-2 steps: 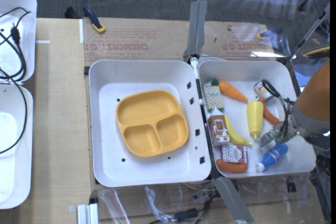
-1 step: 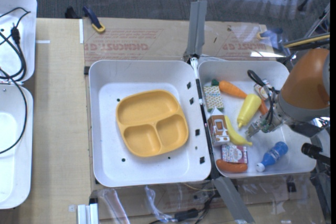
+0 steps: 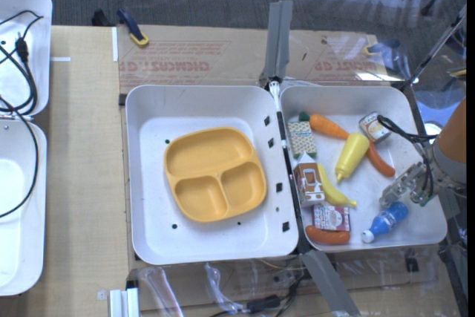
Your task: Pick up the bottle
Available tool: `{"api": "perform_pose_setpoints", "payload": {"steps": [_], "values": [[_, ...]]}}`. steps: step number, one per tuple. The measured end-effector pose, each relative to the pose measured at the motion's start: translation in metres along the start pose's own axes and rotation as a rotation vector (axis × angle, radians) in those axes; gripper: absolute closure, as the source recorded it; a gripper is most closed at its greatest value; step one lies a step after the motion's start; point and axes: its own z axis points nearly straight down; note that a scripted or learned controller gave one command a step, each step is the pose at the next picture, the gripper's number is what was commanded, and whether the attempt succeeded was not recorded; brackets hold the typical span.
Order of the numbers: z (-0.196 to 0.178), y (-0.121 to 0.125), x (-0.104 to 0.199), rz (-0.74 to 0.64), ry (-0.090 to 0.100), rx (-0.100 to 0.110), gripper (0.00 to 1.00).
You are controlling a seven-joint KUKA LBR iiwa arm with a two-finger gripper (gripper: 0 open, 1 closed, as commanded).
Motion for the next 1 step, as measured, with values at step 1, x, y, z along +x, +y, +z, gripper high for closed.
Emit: {"api": "perform_pose_setpoints", "payload": {"steps": [1], "values": [[-0.1038,0.0186,0.0264,0.084,-0.001,-0.001,1.00]]}}
